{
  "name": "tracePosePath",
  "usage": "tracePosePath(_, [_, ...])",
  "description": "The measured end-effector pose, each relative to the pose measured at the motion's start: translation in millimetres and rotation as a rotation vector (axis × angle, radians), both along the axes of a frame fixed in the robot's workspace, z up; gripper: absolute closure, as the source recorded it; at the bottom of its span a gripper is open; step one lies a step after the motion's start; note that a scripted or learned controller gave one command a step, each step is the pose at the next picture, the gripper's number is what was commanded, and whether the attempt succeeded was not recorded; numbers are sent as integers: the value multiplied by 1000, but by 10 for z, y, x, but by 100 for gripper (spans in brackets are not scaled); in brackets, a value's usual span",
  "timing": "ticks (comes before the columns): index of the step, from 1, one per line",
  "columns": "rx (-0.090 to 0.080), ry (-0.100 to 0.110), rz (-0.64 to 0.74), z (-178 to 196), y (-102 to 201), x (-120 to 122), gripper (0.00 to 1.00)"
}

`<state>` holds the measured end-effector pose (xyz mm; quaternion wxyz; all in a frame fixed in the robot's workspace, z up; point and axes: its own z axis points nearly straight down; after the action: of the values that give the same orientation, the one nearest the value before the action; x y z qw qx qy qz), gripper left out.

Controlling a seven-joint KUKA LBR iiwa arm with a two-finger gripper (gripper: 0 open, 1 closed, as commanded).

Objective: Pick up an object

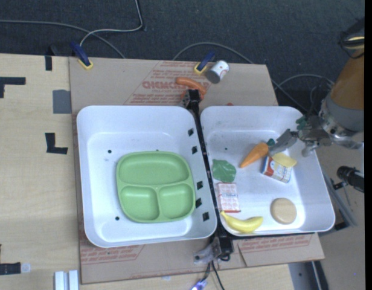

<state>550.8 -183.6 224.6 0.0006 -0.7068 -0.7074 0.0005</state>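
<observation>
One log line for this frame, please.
phase: reaching | gripper: over right bin, near carrot | held: nothing seen | left bin: green tray

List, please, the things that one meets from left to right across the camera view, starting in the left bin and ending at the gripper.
Green divided tray → green leaf-shaped piece → small red and white packet → banana → carrot → round tan piece → gripper.

Two white bins point(89, 125) were counted, with one green tray point(154, 185), carrot point(253, 154), banana point(241, 223), and cookie point(284, 210).
</observation>
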Motion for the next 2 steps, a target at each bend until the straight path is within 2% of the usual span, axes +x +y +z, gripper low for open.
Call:
tracePosePath(1, [0, 0, 0, -1308, 193, 525, 0])
tracePosePath(2, [0, 1, 1, -1213, 196, 525, 100])
